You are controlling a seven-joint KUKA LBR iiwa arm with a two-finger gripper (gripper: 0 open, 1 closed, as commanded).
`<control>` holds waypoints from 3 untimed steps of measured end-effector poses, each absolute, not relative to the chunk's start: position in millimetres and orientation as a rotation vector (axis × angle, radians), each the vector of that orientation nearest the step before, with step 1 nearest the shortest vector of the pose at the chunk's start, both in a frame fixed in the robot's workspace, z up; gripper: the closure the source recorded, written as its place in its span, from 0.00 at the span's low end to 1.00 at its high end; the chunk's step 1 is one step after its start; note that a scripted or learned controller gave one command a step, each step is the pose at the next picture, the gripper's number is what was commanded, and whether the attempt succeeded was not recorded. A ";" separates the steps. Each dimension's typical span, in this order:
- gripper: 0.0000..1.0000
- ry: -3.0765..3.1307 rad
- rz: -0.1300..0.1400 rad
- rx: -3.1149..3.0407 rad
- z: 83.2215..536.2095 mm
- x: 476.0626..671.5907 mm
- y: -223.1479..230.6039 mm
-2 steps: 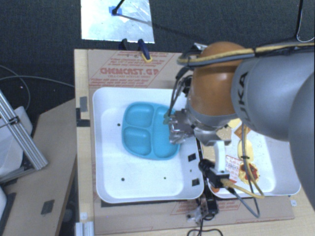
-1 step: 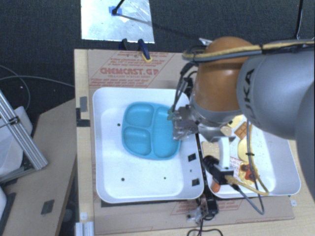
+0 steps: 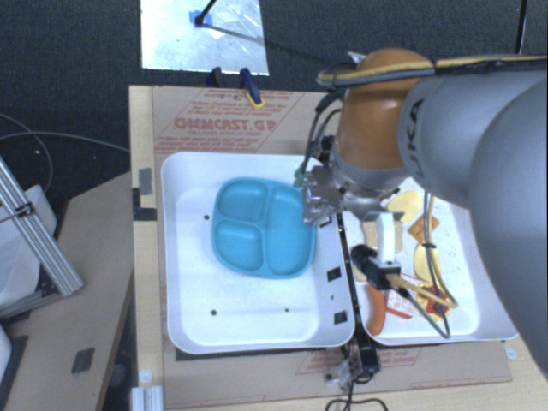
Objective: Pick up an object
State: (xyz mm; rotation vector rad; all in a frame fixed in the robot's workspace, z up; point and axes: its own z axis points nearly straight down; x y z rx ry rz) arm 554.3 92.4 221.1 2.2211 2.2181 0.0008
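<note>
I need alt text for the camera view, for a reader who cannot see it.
A grey arm with an orange band reaches from the right over two white bins. The left bin holds a blue divided plate; the right bin holds small mixed items.

A blue divided plate (image 3: 261,228) lies flat in the left bin; small orange and yellow items (image 3: 409,221) clutter the right bin
</note>
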 end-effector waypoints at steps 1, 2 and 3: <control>1.00 2.224 -0.007 2.225 182.1 492.5 80.0; 1.00 2.222 0.005 2.220 195.0 496.5 80.9; 1.00 2.228 0.021 2.206 309.6 523.8 128.8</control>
